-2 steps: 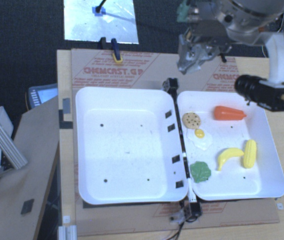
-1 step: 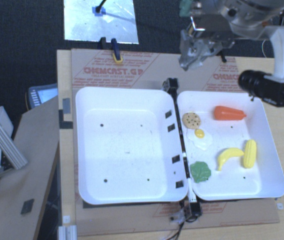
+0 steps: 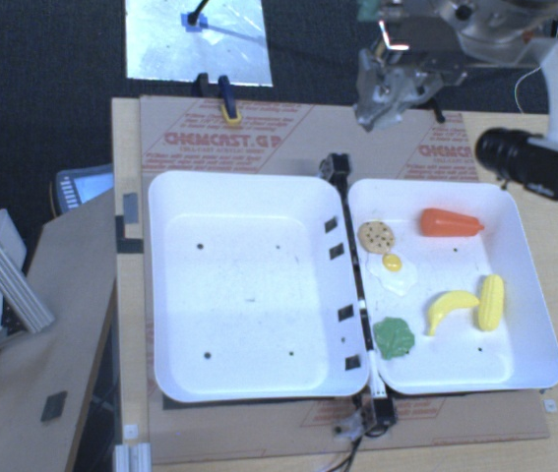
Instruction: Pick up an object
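Gripper high above the bins, nothing picked yet

Gripper (image 3: 385, 106) hangs well above the far edge of the tabletop (image 3: 259, 131), beyond the seam between the two shallow white plastic bins; you cannot tell from this view how it is set, and nothing is in it. Everything you might pick lies in the right-hand bin (image 3: 534, 357): an orange plastic carrot (image 3: 449, 223) near the far wall, a round tan cookie with dark chips (image 3: 376, 235) by the divider, a white fried egg with a yellow yolk (image 3: 394, 272) just beside the cookie, a yellow banana (image 3: 450, 308) touching or nearly touching a yellow corn cob (image 3: 491, 301), and a green leafy broccoli piece (image 3: 394, 337) near the front corner.

Choose the carrot, in my judgement: it sits apart from the rest and is chunky enough to grip. Bring the gripper over its middle, turn it to close across the narrow width, and descend straight. Avoid the flat egg and cookie, which offer little to catch.
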Controlling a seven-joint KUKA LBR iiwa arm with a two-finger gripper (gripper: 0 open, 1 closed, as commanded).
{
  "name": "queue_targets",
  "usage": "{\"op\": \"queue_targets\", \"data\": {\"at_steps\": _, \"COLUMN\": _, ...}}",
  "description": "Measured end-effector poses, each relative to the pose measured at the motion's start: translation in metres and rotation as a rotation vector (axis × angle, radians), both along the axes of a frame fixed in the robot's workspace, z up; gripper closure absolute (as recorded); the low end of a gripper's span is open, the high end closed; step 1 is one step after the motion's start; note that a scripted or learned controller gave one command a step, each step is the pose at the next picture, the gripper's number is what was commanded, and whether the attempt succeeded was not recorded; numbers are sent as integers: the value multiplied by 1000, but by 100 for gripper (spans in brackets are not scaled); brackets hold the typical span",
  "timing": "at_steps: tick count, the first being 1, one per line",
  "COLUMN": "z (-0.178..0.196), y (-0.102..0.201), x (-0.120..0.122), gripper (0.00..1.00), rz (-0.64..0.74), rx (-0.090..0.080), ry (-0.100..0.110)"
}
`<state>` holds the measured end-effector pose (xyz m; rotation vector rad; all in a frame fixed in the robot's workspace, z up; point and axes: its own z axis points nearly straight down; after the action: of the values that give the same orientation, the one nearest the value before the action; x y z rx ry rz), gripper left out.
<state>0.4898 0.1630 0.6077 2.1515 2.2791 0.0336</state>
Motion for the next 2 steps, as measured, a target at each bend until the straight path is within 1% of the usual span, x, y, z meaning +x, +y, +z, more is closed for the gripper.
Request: {"op": "queue_targets", "data": {"at_steps": 2, "z": 22, "y": 0, "x": 0, "gripper": 100, "rz": 7, "rx": 2, "ry": -4}}
